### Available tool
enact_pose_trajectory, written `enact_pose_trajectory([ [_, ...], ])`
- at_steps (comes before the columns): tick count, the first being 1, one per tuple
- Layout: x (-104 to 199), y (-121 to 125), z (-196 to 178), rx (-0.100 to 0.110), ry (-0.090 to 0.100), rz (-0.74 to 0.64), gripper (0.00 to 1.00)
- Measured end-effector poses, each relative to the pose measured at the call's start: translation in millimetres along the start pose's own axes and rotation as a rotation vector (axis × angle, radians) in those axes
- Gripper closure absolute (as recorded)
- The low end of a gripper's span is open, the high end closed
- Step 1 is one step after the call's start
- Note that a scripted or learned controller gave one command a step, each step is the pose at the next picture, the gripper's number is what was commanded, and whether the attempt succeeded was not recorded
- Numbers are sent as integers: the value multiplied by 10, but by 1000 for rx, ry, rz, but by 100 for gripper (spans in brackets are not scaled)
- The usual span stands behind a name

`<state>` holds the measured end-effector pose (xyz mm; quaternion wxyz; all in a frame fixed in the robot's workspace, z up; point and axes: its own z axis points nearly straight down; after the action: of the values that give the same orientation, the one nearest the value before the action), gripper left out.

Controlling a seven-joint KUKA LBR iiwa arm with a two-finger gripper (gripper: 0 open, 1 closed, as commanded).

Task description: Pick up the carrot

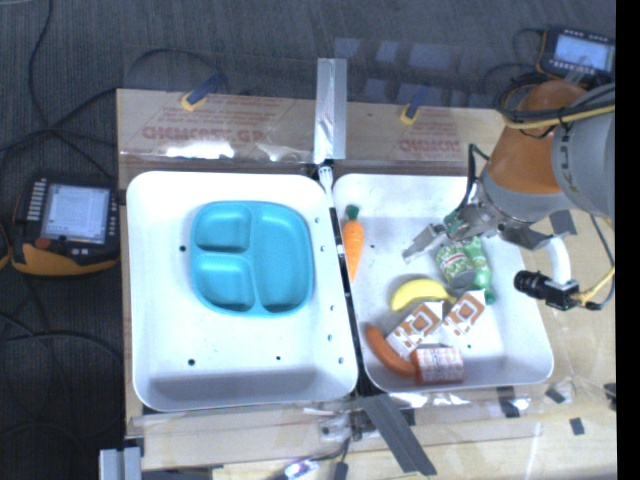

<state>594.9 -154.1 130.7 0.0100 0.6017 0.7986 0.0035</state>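
The carrot (352, 245) is orange with a small green top. It lies lengthwise against the left wall of the right bin (530, 353), near the divider between the two bins. My gripper (432, 236) hangs over the middle of the right bin, a short way to the right of the carrot and apart from it. It sits just above a green packet (463, 264). Nothing from the bin is visibly in its grasp.
A yellow banana (420, 291), two brown-and-white boxes (416, 328), a sausage (384, 349) and a small can (438, 365) crowd the right bin's front half. The left bin (160, 368) holds a blue divided plate (250, 256).
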Motion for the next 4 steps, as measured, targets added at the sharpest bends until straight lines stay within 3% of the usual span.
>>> enact_pose_trajectory([
  [1,219,504,421,9,6,-212,0],
  [2,221,522,311,4,6,-212,100],
  [3,1354,896,-530,17,13,-165,100],
  [4,1807,545,-761,16,15,-370,100],
])
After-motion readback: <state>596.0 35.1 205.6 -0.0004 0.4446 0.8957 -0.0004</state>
